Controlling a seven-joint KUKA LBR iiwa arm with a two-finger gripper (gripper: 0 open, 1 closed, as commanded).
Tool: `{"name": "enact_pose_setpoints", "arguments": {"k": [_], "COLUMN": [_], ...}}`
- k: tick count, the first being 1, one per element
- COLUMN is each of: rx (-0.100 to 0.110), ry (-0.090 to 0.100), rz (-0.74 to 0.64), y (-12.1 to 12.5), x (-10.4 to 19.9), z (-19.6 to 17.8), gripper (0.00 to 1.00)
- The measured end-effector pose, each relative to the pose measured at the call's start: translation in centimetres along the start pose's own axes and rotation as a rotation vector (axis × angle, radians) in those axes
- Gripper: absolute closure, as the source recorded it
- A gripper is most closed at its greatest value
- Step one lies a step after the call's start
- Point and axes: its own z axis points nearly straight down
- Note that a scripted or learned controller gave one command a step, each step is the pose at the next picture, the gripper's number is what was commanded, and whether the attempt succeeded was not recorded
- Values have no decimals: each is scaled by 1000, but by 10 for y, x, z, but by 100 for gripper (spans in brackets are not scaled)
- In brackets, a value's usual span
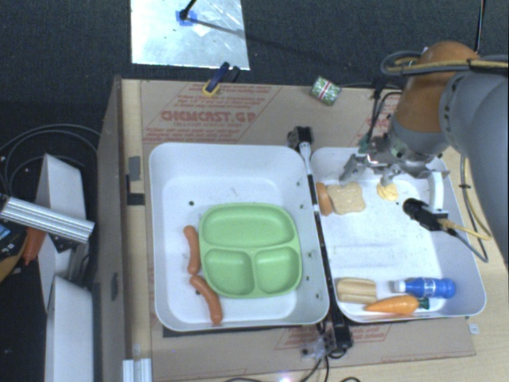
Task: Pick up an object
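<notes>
KUKA bench, seen from above: my pincer (359, 165) hangs over the far left corner of the right bin (382, 249), with my grey arm (469, 110) coming in from the right beneath its orange band (439, 64). From this slant I cannot tell whether the pincer is apart or together.

The nearest thing to it is a slice of bread (347, 199), lying flat on the bin floor just on the near side of the pincer. A short orange sausage (324, 199) lies at the bread's left edge, against the wall between the bins. A small yellow piece (387, 189) sits just to the bread's right.

Along the near wall of the same bin, well apart from the pincer, lie a bun (355, 288), a carrot (390, 305) and a blue bottle (423, 286) on its side. The carrot lies just in front of the other two.

The left bin (231, 173) holds a green plate (250, 249) with three compartments. One long sausage (191, 249) lies beside its left rim, and a second long sausage (208, 299) lies off its near left corner.

Both bins rest on a brown board (238, 106). A small green roll (326, 90) sits at the board's far edge, and beyond it a metal sheet (188, 21) lies on the dark floor.
</notes>
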Motion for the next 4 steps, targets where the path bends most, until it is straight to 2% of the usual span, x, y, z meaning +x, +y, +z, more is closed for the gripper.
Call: {"name": "enact_pose_setpoints", "arguments": {"k": [1, 2, 3, 4], "rx": [-7, -13, -9, -7], "ry": [-1, -5, -1, -1], "rz": [1, 1, -1, -1], "y": [2, -8, 20, 25], "x": [-1, 14, 10, 11], "z": [42, 41, 42, 42], "gripper": [0, 0, 0, 0]}}
